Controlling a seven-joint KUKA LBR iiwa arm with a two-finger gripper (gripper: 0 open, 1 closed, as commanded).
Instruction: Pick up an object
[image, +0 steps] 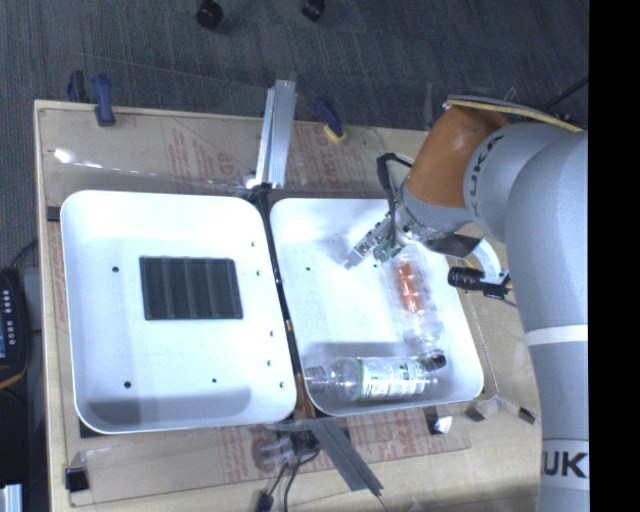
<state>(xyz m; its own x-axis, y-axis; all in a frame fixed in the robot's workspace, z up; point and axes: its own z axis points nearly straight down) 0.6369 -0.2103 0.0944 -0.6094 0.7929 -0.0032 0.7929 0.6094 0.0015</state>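
My gripper (366, 244) hangs over the upper middle of the right bin (320, 300), reaching in from the right. Just to its right and below lies a clear bottle with an orange label (412, 295), running down the bin's right side; its upper end is close to the gripper. I see nothing held in the gripper. A second clear bottle with a white and green label (372, 378) lies on its side along the bin's front wall. A dark ribbed rectangular block (190, 288) lies flat in the middle of the left bin (90, 360).
The grey arm with its orange band (450, 160) covers the right bin's far right corner. A metal bar (275, 130) stands at the back between the bins. Blue clamps (100, 95) grip the bench's back edge.
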